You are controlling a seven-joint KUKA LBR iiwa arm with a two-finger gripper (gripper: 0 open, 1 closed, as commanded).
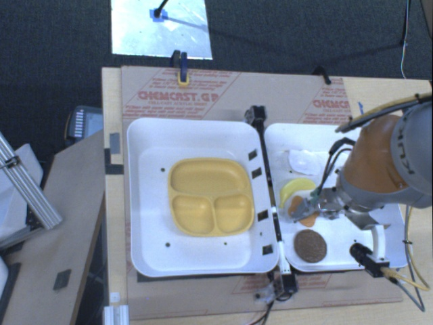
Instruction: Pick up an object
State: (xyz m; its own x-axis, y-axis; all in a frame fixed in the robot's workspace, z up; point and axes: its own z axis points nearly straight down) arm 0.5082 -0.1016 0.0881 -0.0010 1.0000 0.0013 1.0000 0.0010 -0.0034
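The arm [389,164] comes in from the right over the right bin [284,137], grey with its orange band showing; its jaws [312,206] are down low in that bin, at the orange piece [302,212]; whether they are spread or pressed together I cannot tell, for they are small and dark against the wrist, and nothing shows plainly between them.

The right bin holds four things: a white piece [304,160] near the far wall; a yellow piece [294,188] just below it; the orange piece touching the yellow one's near edge, right at the jaws; a brown disc [310,246] near the front wall, apart from the rest, lying flat.

The left bin [145,154] holds a yellow tray [206,196] with three compartments, lying flat near the middle; the tray sits well apart from the bin's walls.

Both bins stand side by side on the worktop [223,90], which is covered with a printed sheet; a yellow clamp [181,70] grips its far edge; a black divider [265,181] runs between the bins.
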